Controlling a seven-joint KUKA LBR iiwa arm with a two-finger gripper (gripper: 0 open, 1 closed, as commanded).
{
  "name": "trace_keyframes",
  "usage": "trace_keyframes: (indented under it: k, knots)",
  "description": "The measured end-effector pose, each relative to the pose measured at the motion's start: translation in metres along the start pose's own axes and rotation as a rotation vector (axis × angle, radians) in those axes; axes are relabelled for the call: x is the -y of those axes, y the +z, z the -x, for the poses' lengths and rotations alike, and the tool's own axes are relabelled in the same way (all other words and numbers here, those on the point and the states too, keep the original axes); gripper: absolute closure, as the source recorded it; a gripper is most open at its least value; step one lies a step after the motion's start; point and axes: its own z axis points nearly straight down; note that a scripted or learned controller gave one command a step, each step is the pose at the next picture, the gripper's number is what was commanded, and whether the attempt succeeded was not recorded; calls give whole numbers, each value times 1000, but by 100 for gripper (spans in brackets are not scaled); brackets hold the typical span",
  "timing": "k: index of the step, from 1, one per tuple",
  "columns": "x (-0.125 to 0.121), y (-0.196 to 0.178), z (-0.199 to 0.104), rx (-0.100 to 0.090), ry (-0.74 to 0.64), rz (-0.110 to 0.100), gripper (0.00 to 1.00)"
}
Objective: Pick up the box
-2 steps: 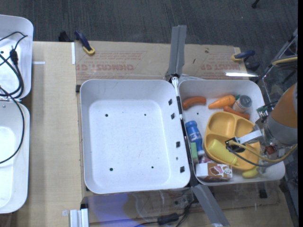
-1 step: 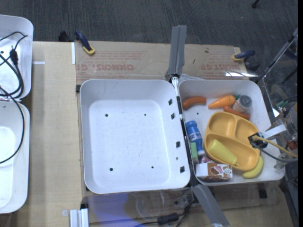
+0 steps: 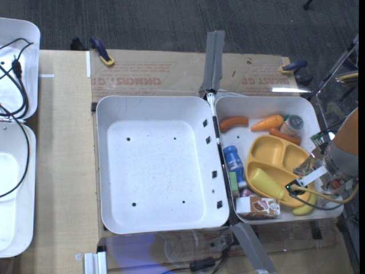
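Left bin (image 3: 114,153) sitting on the desk (image 3: 63,153). Right bin (image 3: 259,103) holding a yellow tray (image 3: 274,153), 2 carrots (image 3: 267,123), blue bottle (image 3: 232,157), banana (image 3: 303,209) lying near the front, w/ blue clamps (image 3: 101,51) gripping the cardboard (image 3: 154,73).

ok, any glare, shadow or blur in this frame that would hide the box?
Camera view: lighting is even and soft, with no hard shadows in either bin. The box at the right bin's near edge is readable, though its print is too small to make out. The end effector looks cluttered and slightly soft at the frame's right. A faint bluish reflection sits below the left bin.
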Motion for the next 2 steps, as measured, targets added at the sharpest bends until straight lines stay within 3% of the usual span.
trace_keyframes:
  k: [1, 2]
  knots:
    - [-18, -104, 8, 4, -223, 1, 0]
    - [32, -4, -18, -12, 69, 13, 0]
